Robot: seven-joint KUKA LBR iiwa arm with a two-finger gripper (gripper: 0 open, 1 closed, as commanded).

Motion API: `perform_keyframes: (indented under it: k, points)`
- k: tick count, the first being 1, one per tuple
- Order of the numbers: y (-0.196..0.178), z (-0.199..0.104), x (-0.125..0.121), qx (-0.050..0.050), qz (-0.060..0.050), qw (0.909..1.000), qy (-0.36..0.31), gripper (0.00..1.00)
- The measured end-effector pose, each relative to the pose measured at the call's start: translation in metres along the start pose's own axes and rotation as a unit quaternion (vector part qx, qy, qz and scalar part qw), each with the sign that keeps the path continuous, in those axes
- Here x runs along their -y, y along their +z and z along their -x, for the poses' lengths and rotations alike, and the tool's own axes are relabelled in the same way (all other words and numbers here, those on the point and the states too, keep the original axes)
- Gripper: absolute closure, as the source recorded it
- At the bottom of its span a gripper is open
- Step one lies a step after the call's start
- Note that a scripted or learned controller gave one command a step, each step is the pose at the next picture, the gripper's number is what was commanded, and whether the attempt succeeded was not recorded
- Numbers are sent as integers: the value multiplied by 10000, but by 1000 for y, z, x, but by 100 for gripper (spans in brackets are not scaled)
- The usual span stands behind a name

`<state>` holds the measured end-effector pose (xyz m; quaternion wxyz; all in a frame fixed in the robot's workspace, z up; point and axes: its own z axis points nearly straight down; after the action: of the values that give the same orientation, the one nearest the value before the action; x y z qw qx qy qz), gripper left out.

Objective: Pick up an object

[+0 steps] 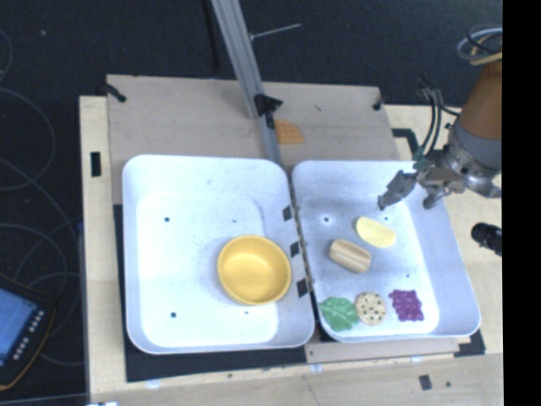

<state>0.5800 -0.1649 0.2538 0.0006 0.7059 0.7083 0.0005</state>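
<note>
Camera view: gripper [412, 189], fingers spread and holding nothing, hangs over the right bin [439, 252]; the yellow piece [375, 233] lies just toward seven o'clock

Arm [482, 112] cut by right edge

Bright light is washing out the two white bins [152, 227] with glare, the dark floor [51, 41] is staying dim, and details are looking soft.

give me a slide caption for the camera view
Open gripper hovers above the right bin near a pale yellow piece; a yellow bowl sits in the left bin.
</note>
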Motion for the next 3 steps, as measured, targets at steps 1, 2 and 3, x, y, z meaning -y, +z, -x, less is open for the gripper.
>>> perform_keyframes:
  k: [1,2,3]
  points:
    - [0,0,0,-2,1,10000,2,0]
    - [62,-1,-3,7,-32,10000,21,0]
    - [126,1,-4,7,-33,10000,25,0]
